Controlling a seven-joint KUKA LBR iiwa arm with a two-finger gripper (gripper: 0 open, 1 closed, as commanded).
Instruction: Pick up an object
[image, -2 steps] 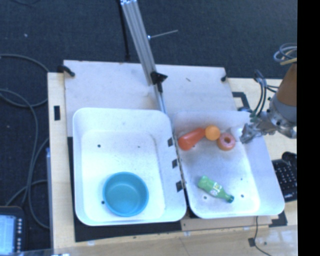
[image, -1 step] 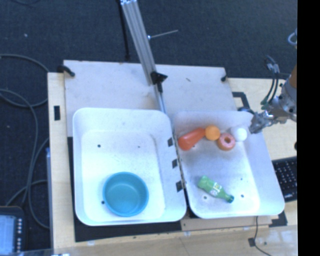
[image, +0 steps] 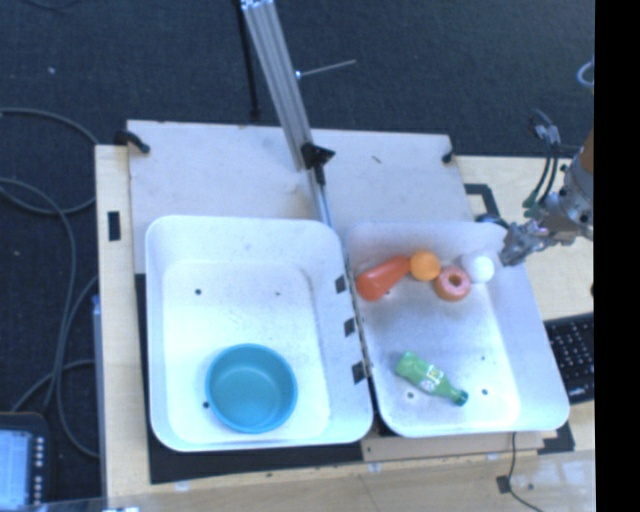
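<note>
Nearest the lens, low in the left bin (image: 170, 330): 1 blue bowl (image: 251, 388), untouched. Across the divider, in the right bin (image: 530, 370): 1 green bottle (image: 430, 378) lying on its side toward the near edge, and along the far side a row of 4 small pieces, namely an orange-red carrot-shaped toy (image: 381, 278), an orange ball (image: 425, 265) touching its tip, a pink ring (image: 453, 284), and a white ball (image: 482, 267) just beside the ring. At the right bin's far right corner, above the rim: gripper (image: 522, 243), arriving from the right on the grey arm. Too blurred and small to tell whether parted or closed; nothing visible between the tips. Judged from this: pick not yet made, all 5 pieces in the right bin lying on its floor, approach and grasp both left to do. Closest candidate to the tool: white ball, near and slightly lower-left of it; pink ring next; bottle well apart, bowl farthest.
</note>
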